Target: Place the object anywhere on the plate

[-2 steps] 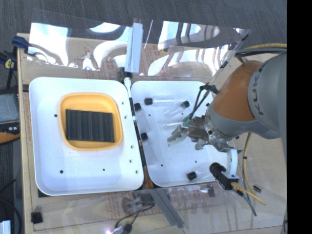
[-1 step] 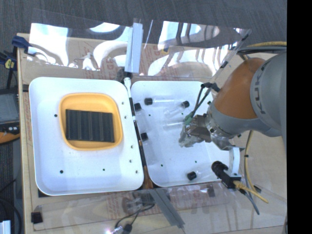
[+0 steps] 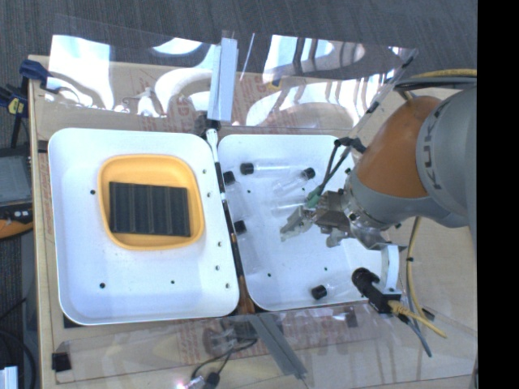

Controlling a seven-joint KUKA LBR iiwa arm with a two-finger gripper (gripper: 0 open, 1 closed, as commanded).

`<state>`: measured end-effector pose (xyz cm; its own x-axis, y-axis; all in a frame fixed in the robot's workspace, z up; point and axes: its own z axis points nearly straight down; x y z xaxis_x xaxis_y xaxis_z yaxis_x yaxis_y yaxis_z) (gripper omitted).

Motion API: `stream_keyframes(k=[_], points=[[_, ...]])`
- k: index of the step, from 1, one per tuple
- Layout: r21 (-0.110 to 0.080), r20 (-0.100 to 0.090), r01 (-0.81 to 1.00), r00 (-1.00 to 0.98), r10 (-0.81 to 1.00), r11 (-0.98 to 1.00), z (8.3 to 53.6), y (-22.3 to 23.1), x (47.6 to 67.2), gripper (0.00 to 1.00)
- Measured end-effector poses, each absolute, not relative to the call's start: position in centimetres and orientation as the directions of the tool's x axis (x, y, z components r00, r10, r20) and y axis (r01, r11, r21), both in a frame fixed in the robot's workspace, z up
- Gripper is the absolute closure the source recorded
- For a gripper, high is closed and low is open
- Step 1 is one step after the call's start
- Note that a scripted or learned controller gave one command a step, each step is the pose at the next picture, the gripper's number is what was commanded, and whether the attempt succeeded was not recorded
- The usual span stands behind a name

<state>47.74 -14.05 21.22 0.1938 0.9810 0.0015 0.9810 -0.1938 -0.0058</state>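
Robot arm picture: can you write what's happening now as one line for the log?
arm: over right bin | gripper: low inside right bin | plate: yellow, in left bin, dark ridged block on it | placement: not done

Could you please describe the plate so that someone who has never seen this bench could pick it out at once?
Of the two white bins, take the left bin, the one away from the arm. The plate lies in its middle: a yellow, rounded-square dish with a dark ribbed rectangle inside. It is the only yellow thing in either bin.
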Motion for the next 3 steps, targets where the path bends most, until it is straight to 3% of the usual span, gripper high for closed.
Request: stream_keyframes(k=[1,2,3], points=[[-0.008,0.002,0.982,0.187,0.982,-0.187,22.14,-14.02,47.81,1.00],[-0.008,0.002,0.982,0.187,0.982,-0.187,22.13,-14.01,47.80,0.00],[-0.011,0.003,0.984,0.180,0.984,-0.180,23.04,-13.99,47.87,1.00]])
